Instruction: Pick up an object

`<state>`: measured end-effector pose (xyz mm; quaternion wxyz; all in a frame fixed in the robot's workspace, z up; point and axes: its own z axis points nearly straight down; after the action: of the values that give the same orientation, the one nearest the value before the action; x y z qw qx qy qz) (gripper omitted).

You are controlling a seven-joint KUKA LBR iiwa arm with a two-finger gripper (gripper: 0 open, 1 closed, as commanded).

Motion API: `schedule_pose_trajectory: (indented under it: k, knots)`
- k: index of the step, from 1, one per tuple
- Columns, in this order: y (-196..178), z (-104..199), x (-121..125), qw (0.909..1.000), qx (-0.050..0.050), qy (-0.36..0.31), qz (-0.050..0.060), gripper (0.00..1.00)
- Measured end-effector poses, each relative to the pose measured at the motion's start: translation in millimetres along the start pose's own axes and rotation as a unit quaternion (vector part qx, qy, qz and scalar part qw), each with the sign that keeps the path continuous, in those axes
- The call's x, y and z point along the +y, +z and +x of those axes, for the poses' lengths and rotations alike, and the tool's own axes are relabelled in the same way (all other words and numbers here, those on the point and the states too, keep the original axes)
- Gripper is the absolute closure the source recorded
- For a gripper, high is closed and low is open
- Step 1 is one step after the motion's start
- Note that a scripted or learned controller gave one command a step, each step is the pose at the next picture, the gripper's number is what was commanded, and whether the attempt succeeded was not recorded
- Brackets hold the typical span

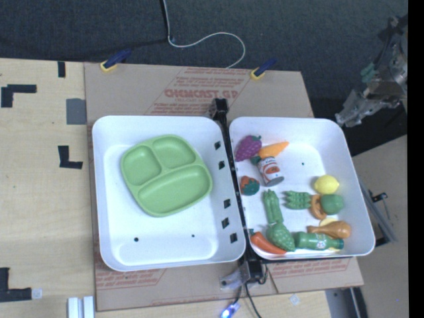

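Gripper [371, 101] state I cannot tell, off beyond the right bin [344, 144] of toy food; left bin [106, 177] holds a green divided plate [166, 175].

tray [165, 175] in left bin [106, 197] | toys [291, 204] in right bin [351, 177]

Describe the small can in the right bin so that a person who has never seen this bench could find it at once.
Look in the right bin, near its upper left part beside the divider. The small can lies there, just below the orange carrot and right of the purple grapes. It alone is a white cylinder with a red label.
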<state>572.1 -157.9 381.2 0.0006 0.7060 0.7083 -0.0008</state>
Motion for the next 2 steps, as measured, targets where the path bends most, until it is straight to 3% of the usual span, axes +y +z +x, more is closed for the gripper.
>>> schedule_pose_trajectory:
  k: [1, 2]
  knots:
    - [-79.1, -71.1, -71.8, 1.0, -0.002, 0.006, -0.004, 1.0]
    - [-103.9, 94.8, -87.4, 1.0, 0.003, -0.008, -0.002, 1.0]
